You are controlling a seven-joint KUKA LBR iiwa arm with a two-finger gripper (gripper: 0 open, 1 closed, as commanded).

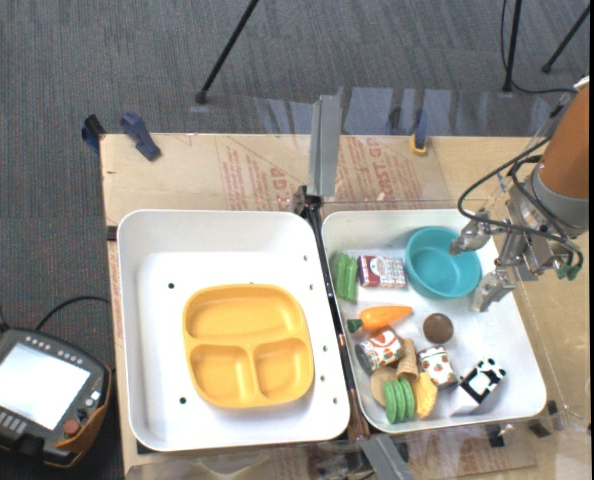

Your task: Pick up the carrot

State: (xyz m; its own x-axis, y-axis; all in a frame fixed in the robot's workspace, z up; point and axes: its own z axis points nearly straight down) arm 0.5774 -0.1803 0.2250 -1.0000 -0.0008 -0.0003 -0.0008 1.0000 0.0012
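The claw (485, 268) hung spread wide and held nothing, above the right bin (530, 353) just right of the teal bowl (442, 263). The approach step looked in hand; next it probably had to travel left and down to the carrot (385, 317), which lay just below-left of the bowl among small toy foods. The left bin (147, 238) held a yellow divided tray (248, 346).

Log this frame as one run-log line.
gripper: open, holds nothing, over right bin | carrot: lying in right bin, untouched | phase: pre-grasp
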